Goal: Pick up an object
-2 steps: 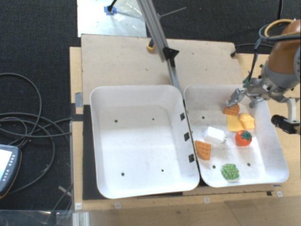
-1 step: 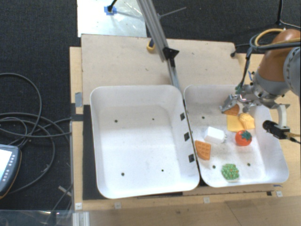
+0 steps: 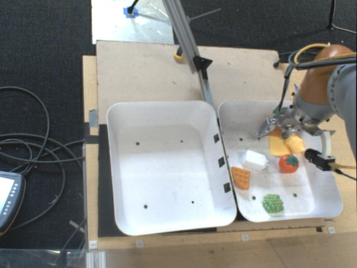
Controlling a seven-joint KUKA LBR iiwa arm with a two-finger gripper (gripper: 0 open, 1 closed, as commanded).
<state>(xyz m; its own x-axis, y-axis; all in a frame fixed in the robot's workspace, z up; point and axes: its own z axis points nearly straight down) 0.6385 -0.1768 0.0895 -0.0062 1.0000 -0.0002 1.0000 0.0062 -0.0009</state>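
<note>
Grey robot arm (image 3: 326, 88) reaching into the right white bin (image 3: 312, 205), its gripper (image 3: 277, 124) just above a flat yellow cheese piece (image 3: 279, 145), can't tell if pinching, red tomato toy (image 3: 288, 163), white block (image 3: 254, 159), orange waffle piece (image 3: 241, 178), green bumpy ball (image 3: 273, 203) nearby, left white bin (image 3: 122, 149) beside.

Bright, even light; sharp focus, faint shadows.

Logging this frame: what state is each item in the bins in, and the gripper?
White block: lying flat, free.
Waffle piece: lying by the divider, free.
Tomato: sitting free.
Green toy: lying free, near the front wall.
Yellow-orange piece: under the gripper; grip cannot be judged.
</note>
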